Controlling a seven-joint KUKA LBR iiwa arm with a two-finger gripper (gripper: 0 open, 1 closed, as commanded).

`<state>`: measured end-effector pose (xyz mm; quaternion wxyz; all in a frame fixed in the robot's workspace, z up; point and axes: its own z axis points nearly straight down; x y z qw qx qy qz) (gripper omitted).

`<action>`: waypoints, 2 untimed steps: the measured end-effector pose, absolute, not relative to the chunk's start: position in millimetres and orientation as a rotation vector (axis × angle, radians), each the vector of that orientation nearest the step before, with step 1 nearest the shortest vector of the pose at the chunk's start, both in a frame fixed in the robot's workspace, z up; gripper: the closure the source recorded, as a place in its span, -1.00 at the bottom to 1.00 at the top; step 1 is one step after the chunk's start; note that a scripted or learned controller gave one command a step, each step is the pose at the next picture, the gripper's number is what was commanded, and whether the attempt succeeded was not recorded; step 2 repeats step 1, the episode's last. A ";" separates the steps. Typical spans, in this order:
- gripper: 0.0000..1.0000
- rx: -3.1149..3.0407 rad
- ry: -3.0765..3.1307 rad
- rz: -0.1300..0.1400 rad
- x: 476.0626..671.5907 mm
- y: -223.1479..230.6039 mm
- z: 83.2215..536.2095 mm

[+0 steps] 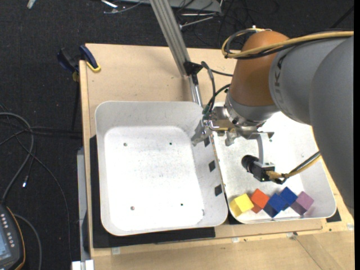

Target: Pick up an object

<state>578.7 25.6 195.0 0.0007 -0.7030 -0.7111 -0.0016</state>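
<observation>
Four blocks [273, 201] in right bin [323, 176]

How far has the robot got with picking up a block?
Nothing looks picked up yet. The yellow block, orange block, blue block and purple block all lie in a row at the near edge of the right bin. The arm hangs over that bin, farther back than the blocks. Reaching down, gripping one and lifting it are left.

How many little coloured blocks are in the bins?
4, in a row along the near edge of the right bin: yellow block, orange block, blue block, purple block. The arm covers part of that bin, so more could be hidden.
</observation>
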 end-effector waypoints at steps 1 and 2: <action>-1.00 -2.208 -2.229 0.000 560.9 80.7 194.9; -1.00 -2.208 -2.229 0.000 560.9 80.7 194.9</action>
